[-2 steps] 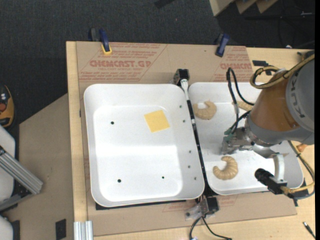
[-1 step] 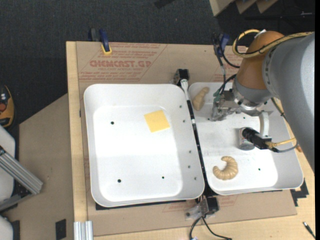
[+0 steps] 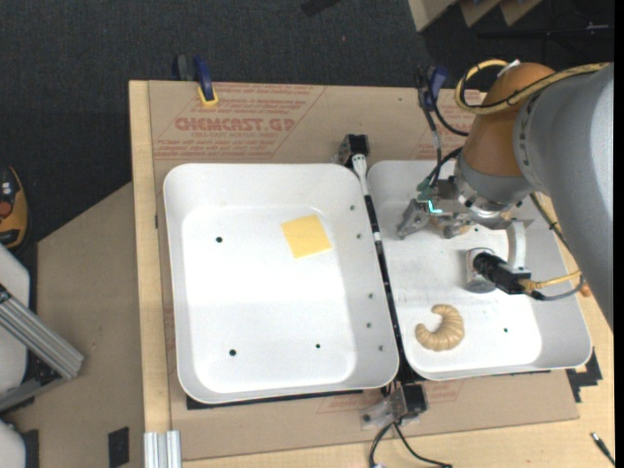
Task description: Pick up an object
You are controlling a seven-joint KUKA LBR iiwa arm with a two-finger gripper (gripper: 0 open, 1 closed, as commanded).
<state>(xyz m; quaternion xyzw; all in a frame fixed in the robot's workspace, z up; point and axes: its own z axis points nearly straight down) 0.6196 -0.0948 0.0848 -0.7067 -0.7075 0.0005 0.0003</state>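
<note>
A flat yellow square piece [image 3: 306, 235] lies in the left bin [image 3: 195, 291], a little above its middle. In the right bin [image 3: 556, 344], near the front, sits a tan curled object [image 3: 442, 327] shaped like a croissant. My gripper [image 3: 432, 227] hangs over the back left part of the right bin, below the orange band of the arm [image 3: 492, 135]. Its fingers [image 3: 409, 223] are spread open with only bare bin floor between them. The tan object lies about a hand's width in front of the gripper, apart from it.
A grey and black cylindrical part [image 3: 485, 268] with a cable juts from the wrist over the right bin. The raised divider [image 3: 375, 252] between the two bins runs just left of the gripper. Both bins rest on a brown board [image 3: 244, 120].
</note>
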